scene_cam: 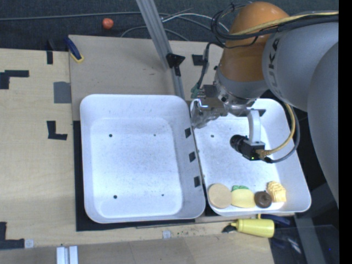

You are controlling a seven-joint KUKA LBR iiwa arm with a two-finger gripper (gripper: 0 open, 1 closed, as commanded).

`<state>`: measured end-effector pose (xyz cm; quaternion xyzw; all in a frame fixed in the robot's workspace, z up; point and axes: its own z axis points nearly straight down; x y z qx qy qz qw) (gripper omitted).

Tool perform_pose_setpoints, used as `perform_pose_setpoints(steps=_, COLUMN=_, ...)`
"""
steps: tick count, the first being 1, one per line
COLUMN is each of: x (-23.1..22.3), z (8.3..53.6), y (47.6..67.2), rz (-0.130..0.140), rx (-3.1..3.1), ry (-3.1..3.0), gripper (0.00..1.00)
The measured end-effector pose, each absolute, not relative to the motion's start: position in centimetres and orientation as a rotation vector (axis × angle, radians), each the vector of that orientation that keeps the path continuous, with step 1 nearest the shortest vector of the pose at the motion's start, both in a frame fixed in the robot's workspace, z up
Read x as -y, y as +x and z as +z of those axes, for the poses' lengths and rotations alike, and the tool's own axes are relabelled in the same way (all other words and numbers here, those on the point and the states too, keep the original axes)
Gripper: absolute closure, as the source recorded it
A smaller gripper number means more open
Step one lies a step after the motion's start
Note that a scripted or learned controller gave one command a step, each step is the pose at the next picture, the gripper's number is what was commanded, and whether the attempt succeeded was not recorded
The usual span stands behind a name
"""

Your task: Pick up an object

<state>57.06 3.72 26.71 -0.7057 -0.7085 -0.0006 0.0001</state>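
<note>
White plastic is your backdrop: two shallow bins sit side by side on the counter (pixel 126 65), and the right bin (pixel 294 172) is where everything worth grabbing lies. Look at its near edge, the bottom of the camera view: a little row of objects is packed along the rim, a tan disc (pixel 219 195) at the left end, then a green piece (pixel 240 188) tucked just behind a pale yellow piece (pixel 242 199), then a dark round piece (pixel 263 200), and a yellow blocky piece (pixel 276 191) at the right end. Each one is touching or just beside its neighbour, and the row runs left to right along that rim. Now your end effector (pixel 204 112) is up at the opposite end, hanging over the far left corner of the same bin, right by the wall it shares with the left bin (pixel 88 147). So the relation your next move turns on is plain: the objects lie toward the near edge and a bit rightward from where you are, well apart from you, with bare bin floor between. The tan disc is the nearest of the row. Whether the fingers are spread or closed, you cannot tell from this angle, and nothing shows between them. A yellow-handled tool (pixel 254 227) lies outside the bin on the counter; ignore it.
</note>
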Motion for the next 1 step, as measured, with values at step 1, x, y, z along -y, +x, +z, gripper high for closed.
perform_pose_setpoints(steps=1, x=-3.54, z=26.64, y=57.02, rz=0.001, rx=2.222, ry=-2.22, gripper=0.0)
